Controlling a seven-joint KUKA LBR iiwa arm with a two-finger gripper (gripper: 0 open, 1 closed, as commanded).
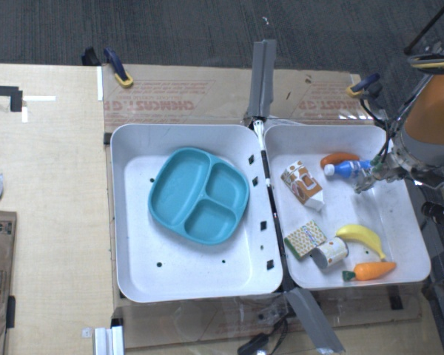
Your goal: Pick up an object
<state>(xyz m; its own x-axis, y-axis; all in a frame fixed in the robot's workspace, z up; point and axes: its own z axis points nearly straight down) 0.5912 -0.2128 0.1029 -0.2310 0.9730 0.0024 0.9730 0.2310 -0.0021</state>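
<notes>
Dark carpet runs along the top of the view, and below it a pale wood surface (44, 161) carries a cardboard sheet (185, 95) with two white bins side by side on it. Blue-and-yellow clamps (117, 66) pin the cardboard at its far corners.

The left bin (126, 220) holds a teal divided plate (200, 194), lying flat near the middle with its three compartments facing up.

The right bin (399, 220) holds the smaller things. A brown-and-white carton (302, 183) lies tilted near the bin's left side. At the far end an orange item (340, 158) lies just beside a blue-and-white bottle (349, 169), the two touching or nearly so. Toward the near edge a patterned box (305, 239) lies against a small grey-white can (330, 253). A banana (362, 237) curves just right of the can, and a carrot (371, 271) lies near the front rim, below the banana.

The arm (429, 117) comes in from the right, its orange band above the bin's far right corner. The gripper (370, 180) sits low over the right bin, right beside the bottle's blue end; whether it is spread or closed cannot be made out, and nothing is visibly between its tips.
</notes>
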